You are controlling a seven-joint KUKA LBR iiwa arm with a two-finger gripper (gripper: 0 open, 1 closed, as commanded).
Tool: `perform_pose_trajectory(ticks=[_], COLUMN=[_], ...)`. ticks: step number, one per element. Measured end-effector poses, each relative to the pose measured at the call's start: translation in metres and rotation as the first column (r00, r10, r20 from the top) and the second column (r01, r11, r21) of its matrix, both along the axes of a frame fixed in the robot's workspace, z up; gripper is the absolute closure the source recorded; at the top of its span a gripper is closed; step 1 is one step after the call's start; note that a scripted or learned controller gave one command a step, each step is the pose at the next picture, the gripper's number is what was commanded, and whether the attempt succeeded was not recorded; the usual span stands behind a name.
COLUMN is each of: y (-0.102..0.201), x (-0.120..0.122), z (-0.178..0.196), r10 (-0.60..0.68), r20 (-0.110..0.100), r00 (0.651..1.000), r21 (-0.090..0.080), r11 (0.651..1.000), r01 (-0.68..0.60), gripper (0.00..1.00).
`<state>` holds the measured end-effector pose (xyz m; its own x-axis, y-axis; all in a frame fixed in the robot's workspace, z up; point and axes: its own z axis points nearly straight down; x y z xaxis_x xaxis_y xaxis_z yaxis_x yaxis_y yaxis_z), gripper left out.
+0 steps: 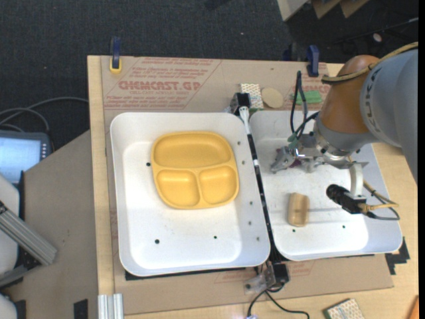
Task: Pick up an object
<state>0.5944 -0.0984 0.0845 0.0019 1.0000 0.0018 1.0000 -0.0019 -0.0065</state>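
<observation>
Lying in the near half of the right bin (332, 241) is a small tan block (298, 209), which is taken as the thing to be picked. It looks like wood or cork, so it is judged to be light, stiff and not fragile, with a dull face that should not slip. Hold is best taken across its short width, on the left and right flanks, near the middle of its length. The hand (294, 158) is seen on the far side of the block in the same bin, apart from it. Whether it is open or closed cannot be told. A yellow divided plate (194, 168) rests in the left bin (133, 231), and both bins are carried by the surface (166, 92).
</observation>
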Motion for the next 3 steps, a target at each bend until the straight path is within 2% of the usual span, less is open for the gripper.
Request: perform_pose_trajectory(ticks=[1,2,3], y=[-0.001,-0.001,-0.001], x=[0.051,0.050,0.050], z=[0.001,0.012,0.011], r10=[0.003,0.002,0.002], r20=[0.012,0.013,0.012], r00=[1.000,1.000,1.000], r21=[-0.003,-0.004,-0.004], r11=[1.000,1.000,1.000], r01=[-0.003,-0.002,-0.002], gripper=[0.00,1.00,0.00])
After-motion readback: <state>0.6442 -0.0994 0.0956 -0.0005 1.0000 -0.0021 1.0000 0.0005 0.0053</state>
